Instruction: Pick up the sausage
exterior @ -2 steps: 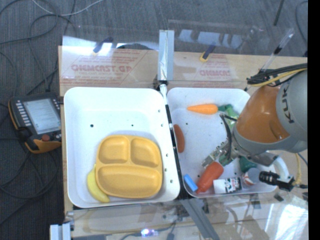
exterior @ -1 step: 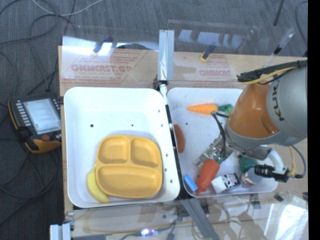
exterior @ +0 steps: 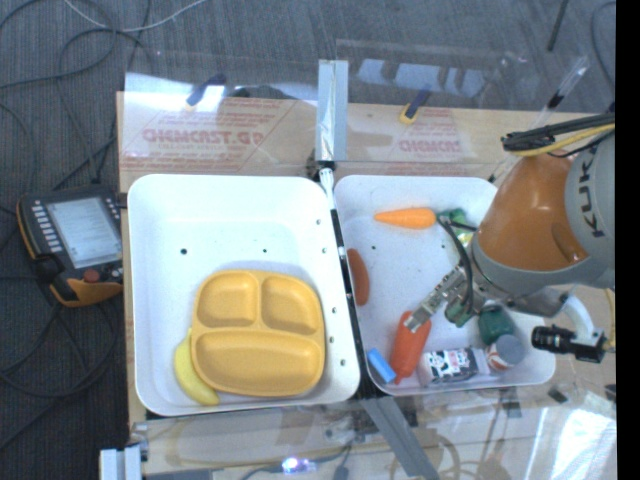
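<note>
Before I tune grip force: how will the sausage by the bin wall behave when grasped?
The sausage looks smooth and rounded, so it may slip or roll. It lies against the right bin's left wall, so one finger may lack room. Probably light.

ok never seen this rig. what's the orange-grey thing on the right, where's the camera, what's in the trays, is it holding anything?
That is a robot arm, seen by one fixed camera looking down at a slant. Its gripper hangs low over the right bin, above an orange-red bottle; nothing visibly sits between its fingers. The same bin holds the sausage by its left wall, a carrot, a small carton and a green bottle. The left bin holds a yellow divided plate and a banana.
</note>
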You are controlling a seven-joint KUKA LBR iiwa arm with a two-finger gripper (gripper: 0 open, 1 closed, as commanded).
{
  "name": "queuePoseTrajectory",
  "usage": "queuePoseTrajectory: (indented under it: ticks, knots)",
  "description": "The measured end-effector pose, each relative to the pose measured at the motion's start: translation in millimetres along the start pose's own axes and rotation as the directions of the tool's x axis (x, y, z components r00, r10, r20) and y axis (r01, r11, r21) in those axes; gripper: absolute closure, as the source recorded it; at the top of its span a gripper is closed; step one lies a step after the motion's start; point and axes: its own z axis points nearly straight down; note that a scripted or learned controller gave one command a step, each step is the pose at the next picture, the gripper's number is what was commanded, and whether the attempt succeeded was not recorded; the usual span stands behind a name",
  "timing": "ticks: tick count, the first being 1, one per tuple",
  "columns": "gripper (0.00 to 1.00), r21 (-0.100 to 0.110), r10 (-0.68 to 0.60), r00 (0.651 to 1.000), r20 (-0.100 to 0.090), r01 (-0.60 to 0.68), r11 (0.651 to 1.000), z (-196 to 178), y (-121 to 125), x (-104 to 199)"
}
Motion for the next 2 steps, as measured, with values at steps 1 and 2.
queuePoseTrajectory:
  ticks: [1, 2]
  knots:
    - [0.0, 0.003, -0.001, 1.0, -0.004, 0.001, 1.0, 2.0, -0.6, 1.0]
    - [0.0, -0.001, -0.023, 1.0, 0.004, 0.023, 1.0, 53.4, -2.4, -59.5]
